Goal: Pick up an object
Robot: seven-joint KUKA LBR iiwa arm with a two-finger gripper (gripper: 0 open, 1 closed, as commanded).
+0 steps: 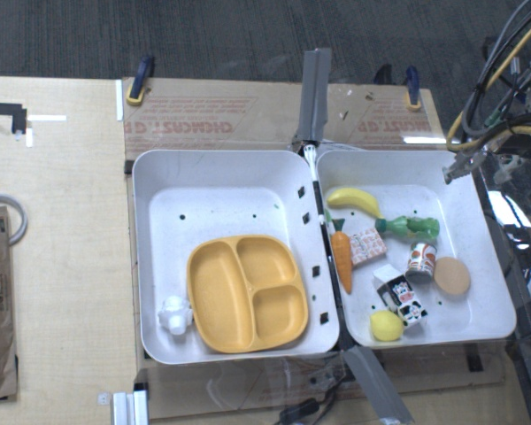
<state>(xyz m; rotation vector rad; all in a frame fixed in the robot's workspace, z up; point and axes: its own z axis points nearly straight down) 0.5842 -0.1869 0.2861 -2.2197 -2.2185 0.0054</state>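
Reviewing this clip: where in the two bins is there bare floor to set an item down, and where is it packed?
Left bin: bare floor behind the yellow divided plate, up to the far wall; the white object fills the near-left corner. Right bin: crowded middle with banana, carrot, green bottle, can; a small bare patch at its far right corner.

I had plenty of open floor in the back half of the left bin (150, 237); the yellow tray (246, 292) hogged the front. The right bin (487, 237) was tighter: banana (354, 202), carrot (342, 257), green bottle (409, 228), can (420, 260) and lemon (386, 326) crowded together, with room along its far edge.
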